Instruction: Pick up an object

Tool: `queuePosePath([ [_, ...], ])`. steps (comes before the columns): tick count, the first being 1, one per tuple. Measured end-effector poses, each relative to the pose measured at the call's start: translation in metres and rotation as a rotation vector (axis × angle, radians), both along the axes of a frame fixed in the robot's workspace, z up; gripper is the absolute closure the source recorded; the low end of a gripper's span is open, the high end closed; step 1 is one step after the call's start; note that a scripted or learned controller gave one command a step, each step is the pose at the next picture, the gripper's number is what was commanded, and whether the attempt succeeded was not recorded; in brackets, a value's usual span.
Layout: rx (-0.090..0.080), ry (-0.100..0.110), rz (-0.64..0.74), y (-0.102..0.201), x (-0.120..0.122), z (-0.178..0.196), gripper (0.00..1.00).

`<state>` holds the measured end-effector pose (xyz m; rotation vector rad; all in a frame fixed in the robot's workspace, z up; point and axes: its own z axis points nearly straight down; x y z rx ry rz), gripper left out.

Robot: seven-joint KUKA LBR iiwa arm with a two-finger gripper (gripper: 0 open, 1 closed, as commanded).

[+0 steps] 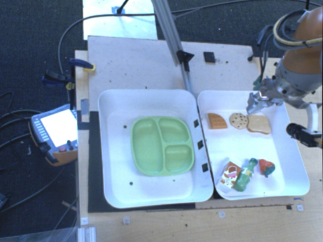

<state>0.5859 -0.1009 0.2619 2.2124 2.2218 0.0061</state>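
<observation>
Camera view: tan, crusted bread slice point(259, 124) lying flat beside cookie point(237, 121).

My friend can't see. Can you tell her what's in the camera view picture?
A robot's hand hangs over the right bin, just above a slice of toast that lies beside a cookie and an orange wedge. Nearer the front lie a small carton, a green bottle and a strawberry. The left bin holds a green divided plate.

The arm point(303, 59) is showing a rounded orange band over a grey wrist housing, with pale yellowish and black cables looping beside it (they are curving around the top). A metallic grey gripper point(257, 102) is ending the wrist.
</observation>
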Motion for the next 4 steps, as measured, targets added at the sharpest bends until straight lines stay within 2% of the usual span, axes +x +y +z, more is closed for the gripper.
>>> queuePosePath([
  [1,0.003,0.006,0.005,0.047,-0.011,0.002,1.0],
  [3,0.003,0.007,0.004,0.136,-0.021,-0.028,1.0],
  [4,0.003,0.008,0.005,0.18,-0.037,-0.034,1.0],
])
